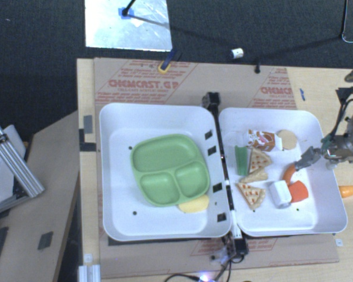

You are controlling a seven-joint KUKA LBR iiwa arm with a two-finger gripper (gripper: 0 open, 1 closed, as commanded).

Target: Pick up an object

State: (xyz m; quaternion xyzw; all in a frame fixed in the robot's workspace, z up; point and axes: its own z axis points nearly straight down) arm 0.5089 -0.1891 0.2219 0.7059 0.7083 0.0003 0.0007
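Your gripper [310, 157] sits low over the right edge of the right bin [317, 216], its dark fingers reaching leftward into the bin. Whether they are parted or closed cannot be told at this size, and nothing is seen between them.

Just below and left of the fingertips lies an orange piece [295, 184], apparently curved, its long axis running roughly from upper left to lower right; exact contact with the gripper cannot be told. A small white block [280, 193] lies beside it, tilted, touching its left side.

Further left you have two waffle wedges [252, 194] pointing roughly down and right, a green bar [241, 160] standing lengthwise up and down the view, a red-and-white packet [262, 140] and a pale round disc [287, 139] near the bin's far wall.

The arm enters from the right edge, wrist roughly level, cables looping above it.

The left bin [115, 157] holds a green divided tray [167, 169], tilted, with a yellow piece [193, 204] at its near edge.
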